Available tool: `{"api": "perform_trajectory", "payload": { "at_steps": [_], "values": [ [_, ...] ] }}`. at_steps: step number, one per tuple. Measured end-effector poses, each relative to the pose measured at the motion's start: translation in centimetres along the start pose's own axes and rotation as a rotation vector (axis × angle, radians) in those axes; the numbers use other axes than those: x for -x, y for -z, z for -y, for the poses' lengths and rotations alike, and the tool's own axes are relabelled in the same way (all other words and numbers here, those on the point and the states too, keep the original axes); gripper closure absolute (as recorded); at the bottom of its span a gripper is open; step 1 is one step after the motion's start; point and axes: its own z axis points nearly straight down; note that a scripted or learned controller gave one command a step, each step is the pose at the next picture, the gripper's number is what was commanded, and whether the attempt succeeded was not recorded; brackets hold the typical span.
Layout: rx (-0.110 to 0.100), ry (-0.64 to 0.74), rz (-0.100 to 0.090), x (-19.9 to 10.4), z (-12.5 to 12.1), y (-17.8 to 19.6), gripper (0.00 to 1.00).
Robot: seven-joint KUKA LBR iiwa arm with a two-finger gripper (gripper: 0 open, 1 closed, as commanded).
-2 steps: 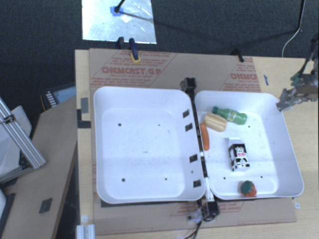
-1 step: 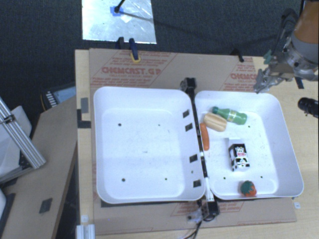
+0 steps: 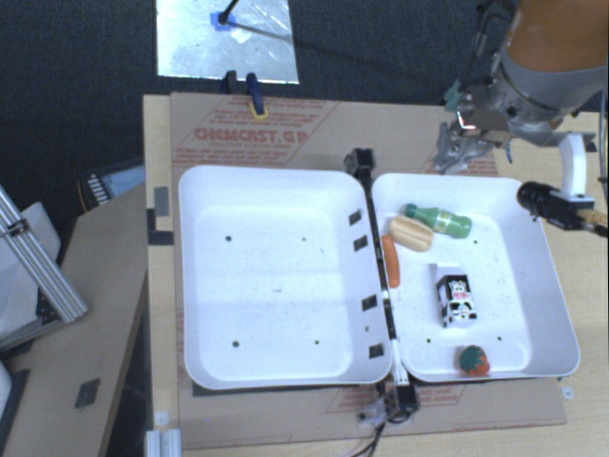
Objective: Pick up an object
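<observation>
The right bin point(image 3: 533, 284) holds a green bottle point(image 3: 440, 220), a tan bread roll point(image 3: 411, 233), an orange carrot point(image 3: 391, 261) along its left wall, a black-and-white cow-print carton point(image 3: 457, 299) and a small red-and-green strawberry-like piece point(image 3: 472, 359) near the front rim. My gripper point(image 3: 459, 152) hangs above the far edge of the right bin, behind the bottle and apart from every object. Nothing shows between its fingers, whose tips blur against the cardboard.
The left bin point(image 3: 276, 274) sits beside the right one, joined by a black clip strip point(image 3: 373, 255). A shiny metal sheet point(image 3: 226, 25) lies at the back left. A black fitting point(image 3: 547, 203) juts over the right bin's far right rim.
</observation>
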Motion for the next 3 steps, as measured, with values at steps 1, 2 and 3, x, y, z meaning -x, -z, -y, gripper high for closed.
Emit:
{"api": "perform_trajectory", "payload": {
  "at_steps": [1, 2, 3],
  "values": [
    [-0.008, -0.006, 0.001, -4.2, 4.7, -1.4, 1.00],
    [-0.003, -0.006, 0.001, -8.9, 7.7, 1.0, 1.00],
    [-0.002, -0.009, 0.001, -10.1, 9.4, 3.5, 1.00]
  ]
}}
